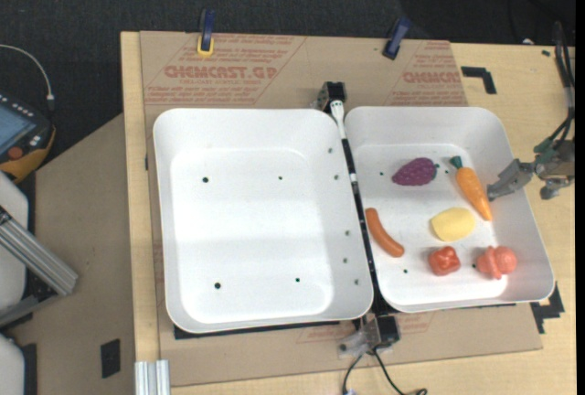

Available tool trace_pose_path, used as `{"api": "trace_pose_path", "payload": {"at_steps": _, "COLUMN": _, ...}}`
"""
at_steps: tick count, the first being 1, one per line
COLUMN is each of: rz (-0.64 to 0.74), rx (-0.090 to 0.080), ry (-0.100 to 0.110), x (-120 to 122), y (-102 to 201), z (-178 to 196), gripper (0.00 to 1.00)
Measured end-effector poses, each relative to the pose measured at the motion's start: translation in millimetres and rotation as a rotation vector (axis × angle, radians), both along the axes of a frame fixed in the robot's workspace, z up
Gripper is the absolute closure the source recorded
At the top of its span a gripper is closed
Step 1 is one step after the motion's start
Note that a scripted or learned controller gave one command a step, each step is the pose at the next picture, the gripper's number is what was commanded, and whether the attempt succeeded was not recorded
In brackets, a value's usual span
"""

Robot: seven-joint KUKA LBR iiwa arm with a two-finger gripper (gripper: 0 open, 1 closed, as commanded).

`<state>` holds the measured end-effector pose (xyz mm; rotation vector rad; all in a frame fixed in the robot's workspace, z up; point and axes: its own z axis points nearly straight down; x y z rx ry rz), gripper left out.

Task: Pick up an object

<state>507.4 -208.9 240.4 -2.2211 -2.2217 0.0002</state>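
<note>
Two shallow white bins sat side by side on a brown tabletop (274, 64) printed with red lettering, seen from a camera fixed above at a slant. The left bin (183, 146) lay beside the right bin (494, 133), which held six toy foods. A purple bunch of grapes (414, 172) rested near the middle of that bin, with an orange carrot (472, 188) just to its right, green top pointing toward the far wall. Below the carrot sat a yellow lemon-like piece (452, 224), and nearer the front wall a red tomato-like piece (444, 260) and a pinkish-red piece (496, 262) lay a little apart. An orange-red sausage (385, 232) lay slanted close to the divider between the bins. The gripper (505, 184) reached in from the right edge, its tip just beside the carrot near the bin's right wall; whether the jaws were spread or pressed together could not be told, and nothing could be seen pinched in them. Two blue clamps (207, 22) gripped the tabletop's far edge.
</note>
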Motion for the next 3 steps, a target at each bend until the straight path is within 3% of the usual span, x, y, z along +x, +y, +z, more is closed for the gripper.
{"api": "trace_pose_path", "payload": {"at_steps": 1, "rz": 0.001, "rx": -0.002, "ry": -0.003, "x": 0.8, "y": -0.1, "z": 10.6, "gripper": 1.0}}
{"api": "trace_pose_path", "payload": {"at_steps": 2, "rz": -0.003, "rx": 0.001, "ry": 0.003, "x": -29.8, "y": -16.3, "z": 3.8, "gripper": 1.0}}
{"api": "trace_pose_path", "payload": {"at_steps": 3, "rz": -0.001, "rx": 0.003, "ry": 0.006, "x": -29.2, "y": -14.2, "z": -82.3, "gripper": 1.0}}
